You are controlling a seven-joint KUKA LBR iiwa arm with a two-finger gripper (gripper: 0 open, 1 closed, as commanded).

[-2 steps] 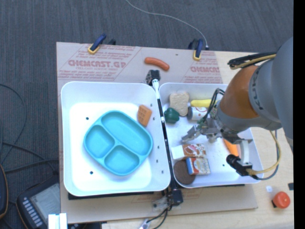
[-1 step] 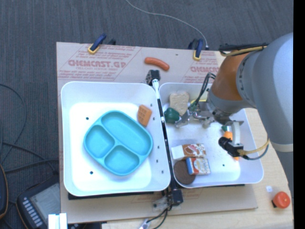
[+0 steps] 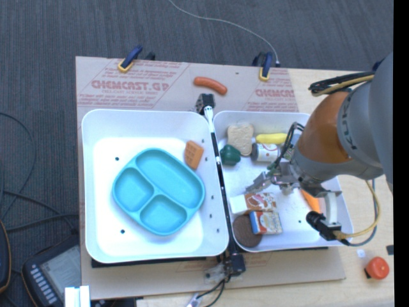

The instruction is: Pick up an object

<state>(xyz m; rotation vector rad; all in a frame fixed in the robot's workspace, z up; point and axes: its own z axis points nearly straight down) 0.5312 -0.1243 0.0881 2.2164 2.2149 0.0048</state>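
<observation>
I reach in from the right, my grey arm [image 3: 374,133] bulking over the right bin [image 3: 332,238], the orange band [image 3: 323,136] above my wrist turned toward the camera and my wrist bent down and to the left into the bin. My gripper [image 3: 261,183] hangs low over the middle of that bin, its metal tips pointing left, just above the printed packet [image 3: 263,210] that lies flat on the bin floor. From this slant I cannot tell how my jaws stand, and I see nothing caught between them. Around me in the right bin lie a green ball [image 3: 230,154] near the left wall, a pale sponge-like piece [image 3: 241,135] behind it, a yellow banana [image 3: 271,138] beside a small white can [image 3: 267,151], a brown disc [image 3: 246,231] at the near edge touching the packet, and an orange carrot [image 3: 310,201] half hidden under my wrist. The left bin [image 3: 96,190] carries a blue divided plate [image 3: 158,191] and a small orange block [image 3: 193,154] leaning near its right wall. A sausage [image 3: 210,85] lies on the board [image 3: 121,85] behind the bins, and a red cap [image 3: 377,268] sits off at the bench's near right corner.
</observation>
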